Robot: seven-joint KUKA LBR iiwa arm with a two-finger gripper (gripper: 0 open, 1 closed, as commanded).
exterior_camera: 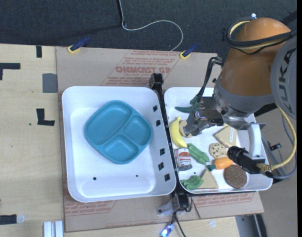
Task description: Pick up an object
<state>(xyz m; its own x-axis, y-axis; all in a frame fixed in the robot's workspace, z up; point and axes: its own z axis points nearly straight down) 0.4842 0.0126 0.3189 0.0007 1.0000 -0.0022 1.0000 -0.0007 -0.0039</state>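
The gripper point(194, 125) hangs low over the right bin point(263, 184) — can't really tell whether it's open or closed from this angle. The banana point(177, 133) lies just left of it, the green pepper point(198, 153) just below, and a small can point(184, 158) sits below-left. The blue divided plate point(118, 131) is well off to the left in the left bin point(77, 181).

Banana point(177, 133): we see it yellow and curved, lying along the right bin's left wall.
Green pieces point(198, 153): one beside the banana, another leafy at the near edge.
Can point(183, 159): small, red-labelled, near the banana's end.
Carrot point(221, 163): orange, lying flat.
Brown disc point(235, 176): right near corner.
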